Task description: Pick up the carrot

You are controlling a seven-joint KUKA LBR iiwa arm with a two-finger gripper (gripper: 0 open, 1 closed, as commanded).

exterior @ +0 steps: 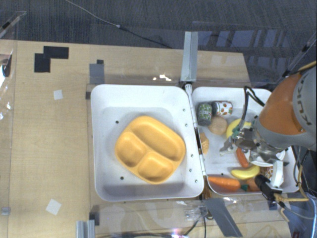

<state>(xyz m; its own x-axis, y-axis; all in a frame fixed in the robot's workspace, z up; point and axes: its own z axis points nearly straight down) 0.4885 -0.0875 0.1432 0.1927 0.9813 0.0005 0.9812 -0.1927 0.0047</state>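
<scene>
The carrot (224, 183) is orange and lies flat along the front wall of the right bin (216, 155), its tip pointing left. My gripper (241, 144) hangs over the middle of that bin, behind and to the right of the carrot and apart from it. Directly below the gripper lies a small red-orange piece (241, 158), partly covered by it. The grey arm with its orange band (282, 115) reaches in from the right and hides the bin's right side.
In the right bin are a green-labelled can (205, 112), a small jar (224, 108), a brown potato (217, 126), and two yellow bananas (246, 172) (233, 128). The left bin (104, 133) holds a yellow divided plate (149, 148).
</scene>
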